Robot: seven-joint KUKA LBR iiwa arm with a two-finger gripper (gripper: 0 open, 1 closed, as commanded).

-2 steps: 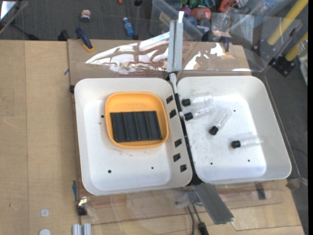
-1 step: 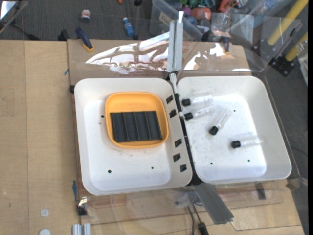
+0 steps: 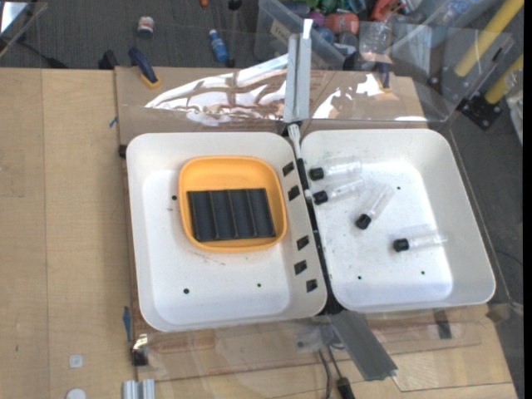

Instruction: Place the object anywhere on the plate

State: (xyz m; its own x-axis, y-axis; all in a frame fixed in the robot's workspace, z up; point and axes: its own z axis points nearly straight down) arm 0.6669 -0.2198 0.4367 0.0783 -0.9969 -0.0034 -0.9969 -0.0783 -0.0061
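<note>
Two shallow white plastic bins sit side by side on a pale wooden bench (image 3: pixel 58 223). In the left white bin (image 3: pixel 158 293) lies a rounded-square orange-yellow plastic plate (image 3: pixel 233 169), set a little above the bin's middle and apart from all four walls. A flat black rectangular ribbed block (image 3: pixel 231 214) rests on the plate with its long side running left to right. It covers most of the plate's floor, and its lower edge reaches close to the plate's near rim. The block lies wholly inside the rim, so the task's thing is on the plate

The right white bin (image 3: pixel 465 281) holds four small clear plastic tubes with black caps. The upper tube (image 3: pixel 339 171) and the second tube (image 3: pixel 341 192) lie near the bin's left wall, roughly parallel, with caps pointing left. A third, slanted tube (image 3: pixel 374 209) lies near the middle with its cap at the lower end. A fourth tube (image 3: pixel 420 242) lies lower and further right, well apart from the first two, cap to the left

Five small black clips (image 3: pixel 299 242) stand in a row along the seam where the bins meet. A grey metal upright post (image 3: pixel 298 69) rises from the far end of that seam. Behind the bins, at the upper right, is a clear plastic tub of coloured toys (image 3: pixel 349 7)

Whether the gripper is wide, narrow or holding anything cannot be told
</note>
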